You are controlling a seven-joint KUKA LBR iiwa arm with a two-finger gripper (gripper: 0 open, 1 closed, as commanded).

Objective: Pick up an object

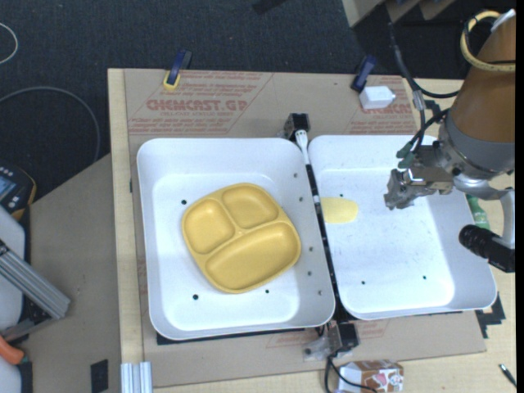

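Observation:
A yellow divided plate (240, 236) with three compartments lies in the left bin (155, 170). A small pale yellow flat object (339, 210) rests in the right bin (426, 281), close to its left wall. My gripper (399, 193) hangs over the right bin's upper right part, to the right of the small yellow object and apart from it. Nothing shows between the gripper and either object.
The grey arm with its orange band (490, 64) comes in from the upper right over the right bin. A black clamp (296, 126) sits at the top of the seam between the bins. A white block (377, 97) lies on the cardboard behind the right bin.

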